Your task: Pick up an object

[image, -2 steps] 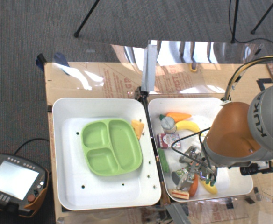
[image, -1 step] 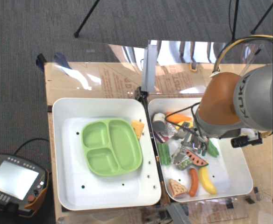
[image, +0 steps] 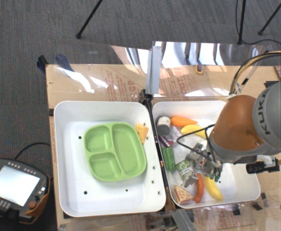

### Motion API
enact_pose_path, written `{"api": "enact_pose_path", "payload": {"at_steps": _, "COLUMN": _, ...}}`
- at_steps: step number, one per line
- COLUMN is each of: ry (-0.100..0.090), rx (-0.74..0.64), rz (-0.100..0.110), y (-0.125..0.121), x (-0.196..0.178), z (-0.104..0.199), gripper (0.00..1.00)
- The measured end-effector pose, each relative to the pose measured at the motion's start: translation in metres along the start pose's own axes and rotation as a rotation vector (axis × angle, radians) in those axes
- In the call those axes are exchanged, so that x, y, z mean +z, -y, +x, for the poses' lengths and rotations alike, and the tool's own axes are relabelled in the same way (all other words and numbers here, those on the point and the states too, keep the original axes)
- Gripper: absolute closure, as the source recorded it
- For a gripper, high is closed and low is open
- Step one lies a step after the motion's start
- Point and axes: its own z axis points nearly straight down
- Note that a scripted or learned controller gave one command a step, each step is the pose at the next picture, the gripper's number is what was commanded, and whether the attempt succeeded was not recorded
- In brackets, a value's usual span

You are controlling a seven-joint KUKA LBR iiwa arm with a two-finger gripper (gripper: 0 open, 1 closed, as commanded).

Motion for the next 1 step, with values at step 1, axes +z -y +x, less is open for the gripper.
{"api": "enact_pose_path", "payload": {"at_steps": 1, "ry": 0.017, "rx": -0.042, "rz": -0.003, "y": 0.0014, "x": -0.0037, "z": 0.0291, "gripper": 0.00}}
